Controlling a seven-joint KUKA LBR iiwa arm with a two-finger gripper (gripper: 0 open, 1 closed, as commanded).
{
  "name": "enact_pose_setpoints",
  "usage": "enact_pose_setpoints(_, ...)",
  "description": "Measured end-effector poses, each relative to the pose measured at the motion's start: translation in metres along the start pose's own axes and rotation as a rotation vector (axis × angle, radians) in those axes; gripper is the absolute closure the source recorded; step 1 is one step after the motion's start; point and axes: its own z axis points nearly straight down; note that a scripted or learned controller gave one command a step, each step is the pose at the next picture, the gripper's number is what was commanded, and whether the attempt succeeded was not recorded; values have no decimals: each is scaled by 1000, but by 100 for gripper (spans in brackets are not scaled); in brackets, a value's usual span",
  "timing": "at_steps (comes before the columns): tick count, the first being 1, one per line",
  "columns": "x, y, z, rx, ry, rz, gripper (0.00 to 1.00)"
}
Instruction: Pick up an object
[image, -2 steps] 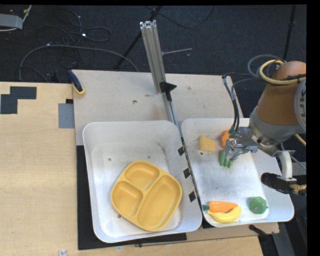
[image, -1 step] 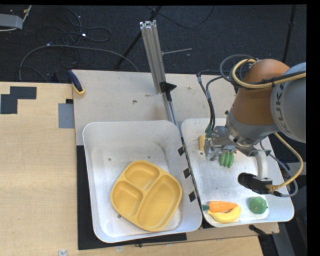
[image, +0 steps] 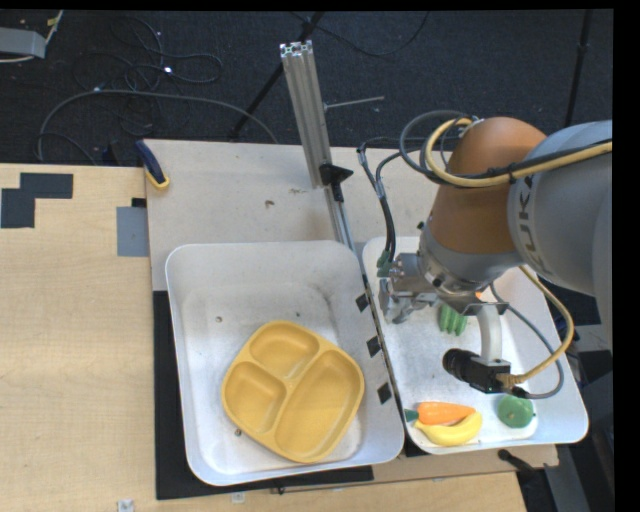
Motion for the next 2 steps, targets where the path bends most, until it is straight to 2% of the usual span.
enact_pose_setpoints(2, 95, 8, 14, 0, -2, 0, 100)
